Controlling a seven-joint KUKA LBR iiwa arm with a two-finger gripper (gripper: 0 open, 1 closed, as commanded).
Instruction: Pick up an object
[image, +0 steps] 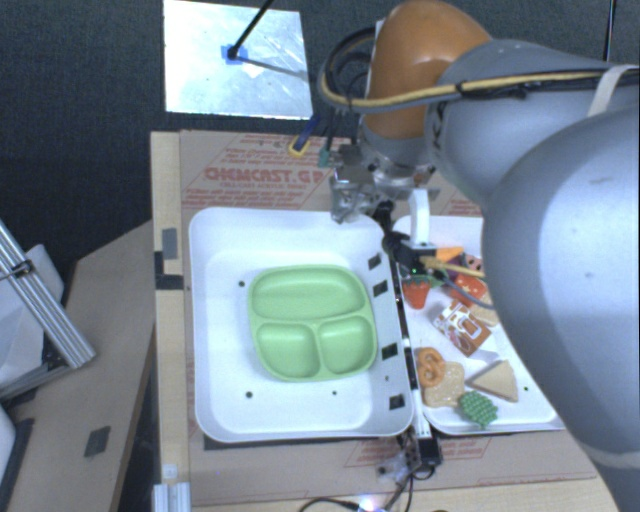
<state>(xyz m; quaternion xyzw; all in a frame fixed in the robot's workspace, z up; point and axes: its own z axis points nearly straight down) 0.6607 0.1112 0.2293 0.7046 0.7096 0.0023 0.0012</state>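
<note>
From my overhead camera I see 2 white bins side by side on the bench. The left bin (215, 300) holds a green divided plate (312, 322) with 3 compartments, lying flat near the bin's middle. The right bin (540, 412) carries a scatter of small toy food pieces: a pretzel (431, 366) near the divider, a tan wedge like a sandwich half (497, 381) beside it, a green knobbly piece (477, 408) at the near edge, a red-and-white carton (462, 327) further up, and a red strawberry-like piece (416, 293) close to the divider, with orange and dark pieces (462, 265) bunched just behind it.

The arm (540, 180) comes in from the right and covers much of the right bin. Its orange band sits high in the view, and the gripper (352, 200) hangs below it over the far rim of the left bin, near the divider between the bins. I cannot tell how the gripper is set from this angle. I see nothing from the bins lifted; the toy pieces all lie in the right bin, apart from the gripper.
</note>
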